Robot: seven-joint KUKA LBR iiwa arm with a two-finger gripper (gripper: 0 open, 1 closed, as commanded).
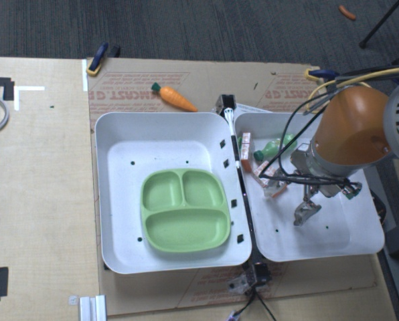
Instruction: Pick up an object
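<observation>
Both bins, the left bin (112,199) and the right bin (360,236), appear as smooth white plastic with a faint sheen, resting on matt brown printed cardboard (206,82). The divided plate (185,210) is smooth pale-green plastic of satin finish, and the toy carrot (176,97) is matt orange. The arm's orange band (353,126) is glossy, and the gripper (308,209) is dull grey metal.

A divided plate (185,210) lies in the left bin (112,179) (a carrot (175,97) behind it).
</observation>
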